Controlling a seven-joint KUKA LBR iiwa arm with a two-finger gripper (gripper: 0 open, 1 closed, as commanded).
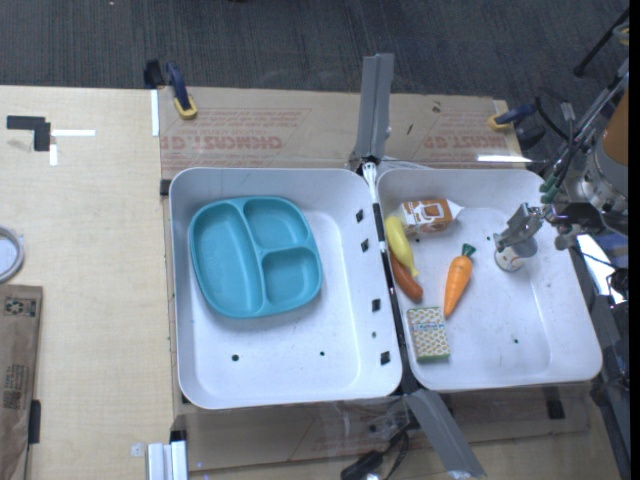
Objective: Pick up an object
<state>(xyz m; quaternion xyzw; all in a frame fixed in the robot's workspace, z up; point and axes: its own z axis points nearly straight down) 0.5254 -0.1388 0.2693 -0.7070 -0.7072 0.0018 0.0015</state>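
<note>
Wooden bench (pixel 80 268), apparently dark carpet (pixel 300 18).

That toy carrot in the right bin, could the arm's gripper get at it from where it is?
Probably yes. The carrot lies alone on bare bin floor, apart from the banana and the sponge, and the gripper hangs just beside it with nothing between.

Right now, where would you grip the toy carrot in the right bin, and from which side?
Grip the toy carrot across the middle of its orange body, coming straight down from above. It lies flat, leaf end up-view, tip toward the waffle block, with bare bin floor on both long sides. The gripper sits to its right.
</note>
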